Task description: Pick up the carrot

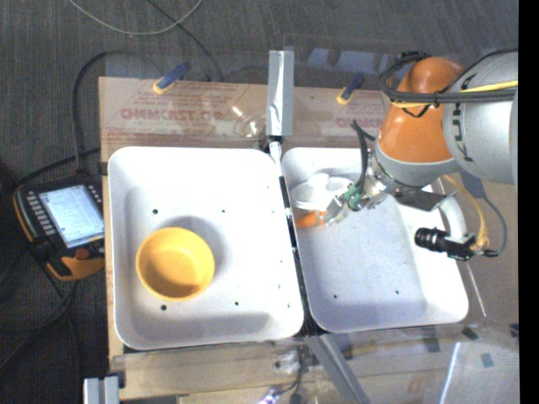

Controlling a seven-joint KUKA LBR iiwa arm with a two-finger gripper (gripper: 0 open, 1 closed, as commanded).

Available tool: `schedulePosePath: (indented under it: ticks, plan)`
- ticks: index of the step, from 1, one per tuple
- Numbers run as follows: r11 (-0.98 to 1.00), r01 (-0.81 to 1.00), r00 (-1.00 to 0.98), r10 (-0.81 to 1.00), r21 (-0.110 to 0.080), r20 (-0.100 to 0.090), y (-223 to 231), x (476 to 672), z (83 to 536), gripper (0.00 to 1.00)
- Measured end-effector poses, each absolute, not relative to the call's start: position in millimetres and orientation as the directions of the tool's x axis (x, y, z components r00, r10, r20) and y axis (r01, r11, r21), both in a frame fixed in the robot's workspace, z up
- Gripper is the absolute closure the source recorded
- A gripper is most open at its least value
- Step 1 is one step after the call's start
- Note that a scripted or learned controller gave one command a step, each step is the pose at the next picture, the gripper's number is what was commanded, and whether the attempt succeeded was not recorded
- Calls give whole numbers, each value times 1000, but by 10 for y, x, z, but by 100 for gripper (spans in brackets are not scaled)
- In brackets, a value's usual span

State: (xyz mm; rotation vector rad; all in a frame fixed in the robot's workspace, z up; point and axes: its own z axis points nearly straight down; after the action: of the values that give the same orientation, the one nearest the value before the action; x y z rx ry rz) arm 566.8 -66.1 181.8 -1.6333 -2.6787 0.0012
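Note:
The carrot (308,219) is a small orange piece lying in the right bin (396,293), tight against its left wall. My gripper (338,208) reaches down and to the left from the orange-banded wrist (417,124), and its tip is right beside the carrot's right end. The gripper covers part of the carrot. I cannot make out whether the carrot is touched or held.
A white object (313,188) lies just above the carrot in the right bin's upper left corner. A yellow bowl (175,263) stands in the left bin (202,175). A black cable plug (438,241) hangs over the right bin's right side.

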Motion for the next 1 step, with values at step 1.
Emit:
schedulePosePath:
  ticks: [1]
  plan:
    - [458, 889, -458, 889, -3, 3, -661, 5668, 1818, 0]
